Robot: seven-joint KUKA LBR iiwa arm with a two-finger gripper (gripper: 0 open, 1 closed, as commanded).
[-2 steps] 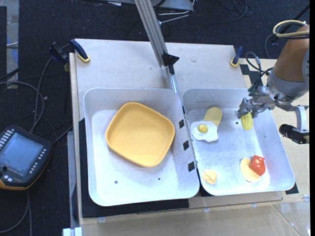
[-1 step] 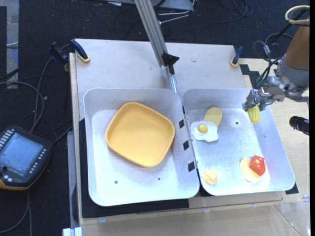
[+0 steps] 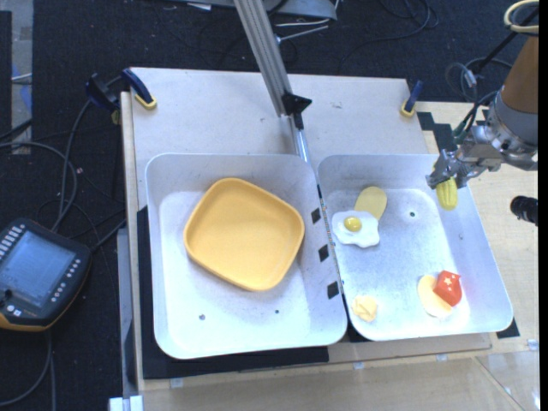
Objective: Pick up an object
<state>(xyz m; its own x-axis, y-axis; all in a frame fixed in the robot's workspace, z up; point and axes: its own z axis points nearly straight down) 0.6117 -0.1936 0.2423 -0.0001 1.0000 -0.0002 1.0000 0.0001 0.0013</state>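
Observation:
My gripper (image 3: pixel 445 181) hangs over the right bin's (image 3: pixel 479 255) far right rim, lifted above the bin floor. A small yellow oblong piece (image 3: pixel 447 196) sticks out downward between its fingers, and the fingers are shut on it. In the right bin lie a toy fried egg (image 3: pixel 355 228), a flat yellow oval (image 3: pixel 372 200) just behind it, a small pale yellow chunk (image 3: pixel 366 308) near the front edge, and a red piece (image 3: pixel 448 286) resting on a pale yellow disc (image 3: pixel 431 298) at the front right.
A large yellow square plate (image 3: pixel 244 232) takes up most of the left bin (image 3: pixel 167 315). A slanted metal pole (image 3: pixel 272 58) comes down to the divide between the bins. A teach pendant (image 3: pixel 38 272) lies left of the bench.

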